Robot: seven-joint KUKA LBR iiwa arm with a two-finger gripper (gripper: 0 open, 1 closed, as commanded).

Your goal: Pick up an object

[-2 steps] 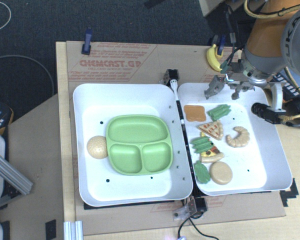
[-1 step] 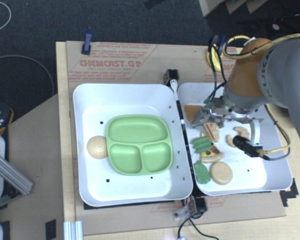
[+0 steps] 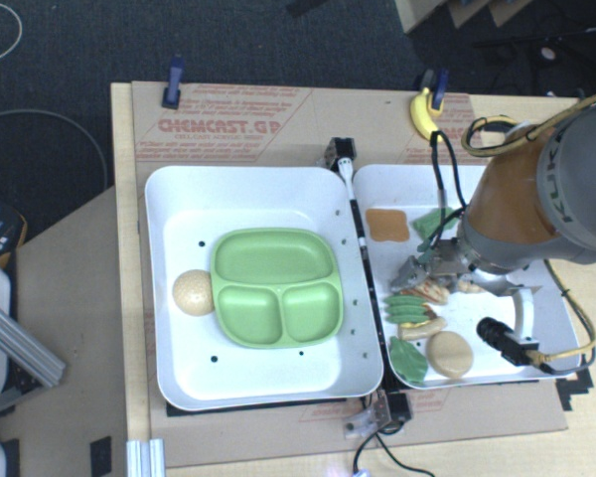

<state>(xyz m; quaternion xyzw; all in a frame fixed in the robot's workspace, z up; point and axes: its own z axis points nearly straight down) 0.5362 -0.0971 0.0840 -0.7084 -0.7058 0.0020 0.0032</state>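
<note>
Orange-banded arm over right bin (image 3: 561, 351), gripper (image 3: 429, 264) down in clutter by pea pod (image 3: 407, 309), brown tile (image 3: 387, 225) & beige ball (image 3: 449, 354); jaw state can't tell, nothing visibly held; risk: packed items → could slip or snag neighbour.

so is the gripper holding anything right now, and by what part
It cannot be told. The gripper sits low in the right bin, over the pile of small food items, but nothing is visibly between its fingers.
</note>
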